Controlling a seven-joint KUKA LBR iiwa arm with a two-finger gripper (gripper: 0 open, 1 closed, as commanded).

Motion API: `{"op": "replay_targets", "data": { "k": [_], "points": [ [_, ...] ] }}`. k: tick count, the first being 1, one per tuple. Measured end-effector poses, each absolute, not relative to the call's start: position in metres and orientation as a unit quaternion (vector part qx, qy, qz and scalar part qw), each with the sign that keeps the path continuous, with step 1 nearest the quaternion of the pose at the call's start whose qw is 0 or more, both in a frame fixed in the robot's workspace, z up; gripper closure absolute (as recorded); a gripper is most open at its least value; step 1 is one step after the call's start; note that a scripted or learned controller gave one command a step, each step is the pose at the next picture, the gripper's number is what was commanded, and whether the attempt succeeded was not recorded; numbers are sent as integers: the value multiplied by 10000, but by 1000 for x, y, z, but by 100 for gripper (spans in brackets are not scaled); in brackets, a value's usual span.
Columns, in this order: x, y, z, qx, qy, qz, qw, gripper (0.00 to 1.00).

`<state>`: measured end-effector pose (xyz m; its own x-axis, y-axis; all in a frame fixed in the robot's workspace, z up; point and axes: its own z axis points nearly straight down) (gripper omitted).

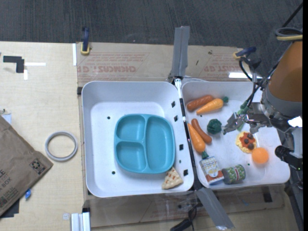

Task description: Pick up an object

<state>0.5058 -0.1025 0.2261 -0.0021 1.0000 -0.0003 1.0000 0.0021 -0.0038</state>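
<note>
The right bin (269, 177) holds several toy foods: two carrots (210, 105), a sausage (201, 131), an orange carrot piece (196, 138), a green broccoli (214, 126), a small pizza (246, 142), an orange ball (260, 156), a juice pouch (211, 169) and a green can (234, 173). My gripper (235, 123) hangs over the middle of this bin, between the broccoli and the pizza, its fingers spread with nothing between them. The grey arm comes in from the right.
The left bin (96, 143) holds a teal divided plate (144, 143) and a waffle slice (172, 180) at its front right corner. A tape ring (61, 145) and a cardboard box (17, 170) lie on the bench to the left.
</note>
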Motion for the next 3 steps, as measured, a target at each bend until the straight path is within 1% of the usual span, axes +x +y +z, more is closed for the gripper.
{"op": "replay_targets", "data": {
  "k": [1,2,3],
  "points": [
    [506,-103,226,-7063,-7079,14,10,0],
    [553,-188,173,-7161,-6980,9,5,0],
    [529,-217,111,-7037,-7105,2,27,0]
  ]
}}
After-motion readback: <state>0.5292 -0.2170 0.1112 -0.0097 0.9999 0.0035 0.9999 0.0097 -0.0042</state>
